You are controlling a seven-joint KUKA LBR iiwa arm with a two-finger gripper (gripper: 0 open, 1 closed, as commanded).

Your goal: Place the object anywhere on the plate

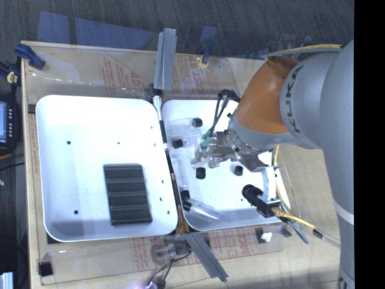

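Note:
The plate (127, 193) is a dark ridged rectangle lying in the front part of the left bin (54, 119). My gripper (206, 154) hangs low over the middle of the right bin (180, 116), with a small green part near its wrist. Several small black objects lie around it: one (197, 123) at the back, one (177, 143) to its left, one (200, 173) just in front of it, and one (238, 170) to its right. I cannot make out anything held in the gripper.
Another small black piece (184, 195) and a clear plastic item (204, 210) lie near the right bin's front left corner. A grey bar (164, 59) stands behind the divide between the bins. The arm's bulk covers the right bin's right side.

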